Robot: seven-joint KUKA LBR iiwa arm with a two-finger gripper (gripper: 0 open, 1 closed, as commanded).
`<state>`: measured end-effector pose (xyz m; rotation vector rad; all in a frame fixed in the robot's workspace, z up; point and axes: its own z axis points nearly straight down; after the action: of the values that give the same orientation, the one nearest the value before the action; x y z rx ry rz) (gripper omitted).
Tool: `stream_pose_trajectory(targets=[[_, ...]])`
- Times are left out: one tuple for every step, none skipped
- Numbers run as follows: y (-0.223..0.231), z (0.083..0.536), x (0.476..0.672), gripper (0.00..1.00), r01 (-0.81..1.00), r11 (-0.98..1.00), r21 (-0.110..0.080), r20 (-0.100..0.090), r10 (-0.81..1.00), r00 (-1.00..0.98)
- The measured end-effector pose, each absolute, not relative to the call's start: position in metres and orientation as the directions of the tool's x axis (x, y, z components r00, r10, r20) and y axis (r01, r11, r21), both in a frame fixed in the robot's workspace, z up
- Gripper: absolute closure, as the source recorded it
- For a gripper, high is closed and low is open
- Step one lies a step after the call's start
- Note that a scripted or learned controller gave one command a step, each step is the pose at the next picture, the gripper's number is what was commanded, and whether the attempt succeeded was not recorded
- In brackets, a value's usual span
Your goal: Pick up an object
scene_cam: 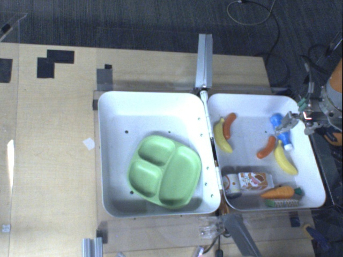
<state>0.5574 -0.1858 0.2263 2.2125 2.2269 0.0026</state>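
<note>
The right bin (252, 107) holds several toy foods. A yellow banana (222, 138) and a red sausage (229, 125) lie by its left wall. A blue bottle (280, 128), an orange-red sausage (266, 148) and a second banana (285, 160) lie toward its right side. A small carton (245, 181) and a carrot (279, 191) rest along the front wall. My gripper (298, 118) hangs at the bin's right rim, just right of the blue bottle, with nothing visibly held.
The left bin (118, 122) carries a green divided plate (165, 170). A metal post (204, 63) stands behind the seam between the bins. Cables (252, 9) lie on the dark floor at the back.
</note>
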Motion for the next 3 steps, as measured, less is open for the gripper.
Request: stream_pose_trajectory(targets=[[-0.201,0.107,0.553,0.00,0.997,0.073,0.024,-0.008,0.997,-0.073],[-0.205,0.207,0.564,0.00,0.993,0.118,0.006,-0.003,0.993,-0.118],[-0.205,0.096,0.572,0.00,0.987,0.161,0.006,-0.002,0.987,-0.161]])
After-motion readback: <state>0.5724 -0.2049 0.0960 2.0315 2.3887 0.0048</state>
